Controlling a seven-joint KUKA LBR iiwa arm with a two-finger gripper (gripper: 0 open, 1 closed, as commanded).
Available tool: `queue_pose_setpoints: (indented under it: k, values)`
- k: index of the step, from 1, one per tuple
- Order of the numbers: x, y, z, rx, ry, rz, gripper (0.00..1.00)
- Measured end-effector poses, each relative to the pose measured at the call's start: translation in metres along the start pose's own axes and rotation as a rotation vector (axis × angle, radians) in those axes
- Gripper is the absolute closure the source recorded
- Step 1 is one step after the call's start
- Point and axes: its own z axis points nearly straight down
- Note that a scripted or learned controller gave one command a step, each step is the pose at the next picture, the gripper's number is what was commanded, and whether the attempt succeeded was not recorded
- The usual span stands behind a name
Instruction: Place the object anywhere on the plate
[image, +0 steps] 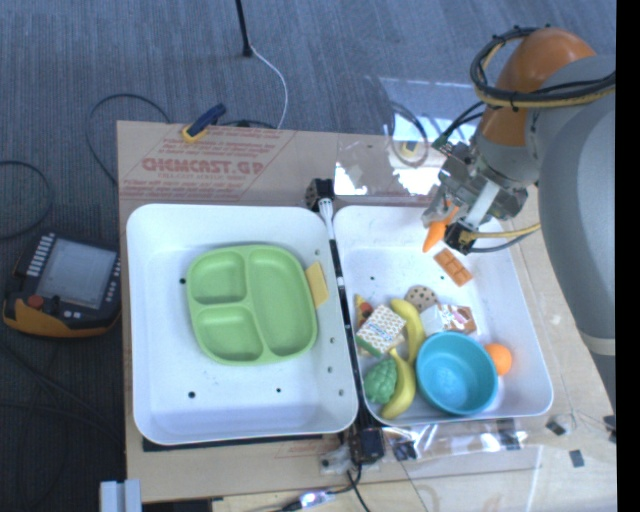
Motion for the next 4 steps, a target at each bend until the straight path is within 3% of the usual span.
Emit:
queue_pose_setpoints:
  k: [1, 2, 3, 4]
  values:
    - [0.014, -0.051, -0.015, 0.004, 0.002, 0.284, 1.00]
    - [0.100, -0.137, -0.030, 0.006, 0.004, 0.435, 1.00]
    - [0.145, -0.193, 0.001, 0.005, 0.000, 0.672, 1.00]
    - [0.211, -0.225, -0.077, 0.003, 0.009, 0.621, 1.00]
